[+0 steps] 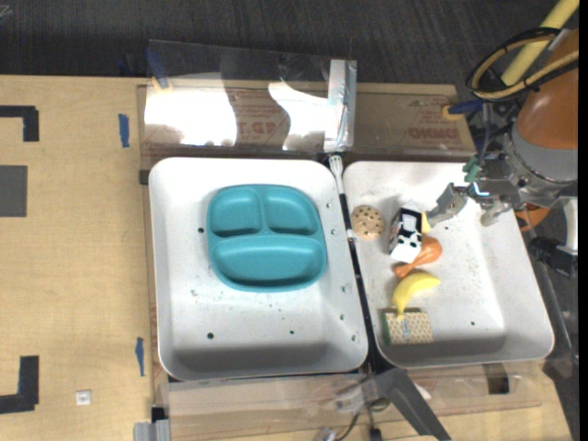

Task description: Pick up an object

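Note:
In the right bin [514,329] lie a round speckled cookie [367,220], a black-and-white toy cow [406,231], an orange carrot [422,254], a yellow banana [414,288] and a tan woven square [409,326]. My gripper [470,209] hangs over the far right part of that bin, right of the cow and apart from it. Its two fingers [447,204] stand spread, open, with nothing between them. The grey arm with its orange band [551,122] reaches in from the upper right.
The left bin [184,329] holds a teal divided plate [265,236]. A clear plastic sheet [248,108] lies on cardboard behind the bins. Yellow and black cables [514,62] loop above the wrist. A raised rim [347,246] separates the two bins.

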Action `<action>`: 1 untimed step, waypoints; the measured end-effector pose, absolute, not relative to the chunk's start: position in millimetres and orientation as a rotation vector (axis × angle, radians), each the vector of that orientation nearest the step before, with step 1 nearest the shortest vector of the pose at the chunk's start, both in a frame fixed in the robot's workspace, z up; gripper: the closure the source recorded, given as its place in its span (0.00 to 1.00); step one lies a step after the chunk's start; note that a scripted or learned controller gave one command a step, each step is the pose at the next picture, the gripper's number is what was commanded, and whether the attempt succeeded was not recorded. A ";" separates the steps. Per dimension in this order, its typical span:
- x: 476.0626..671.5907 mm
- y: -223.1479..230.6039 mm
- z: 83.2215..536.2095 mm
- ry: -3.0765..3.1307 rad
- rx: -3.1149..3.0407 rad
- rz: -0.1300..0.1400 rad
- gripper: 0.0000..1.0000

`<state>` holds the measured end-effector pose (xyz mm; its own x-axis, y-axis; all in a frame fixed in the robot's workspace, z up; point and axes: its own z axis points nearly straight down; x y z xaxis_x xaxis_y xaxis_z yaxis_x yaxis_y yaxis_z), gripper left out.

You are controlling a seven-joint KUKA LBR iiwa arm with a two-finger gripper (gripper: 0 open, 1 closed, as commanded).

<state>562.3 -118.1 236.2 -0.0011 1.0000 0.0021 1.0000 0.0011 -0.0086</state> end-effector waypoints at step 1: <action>610.6 -101.7 197.0 -1.797 -2.571 0.009 0.00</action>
<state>610.6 -101.7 197.0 0.3435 0.9392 -0.0019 0.9391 -0.3435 -0.0074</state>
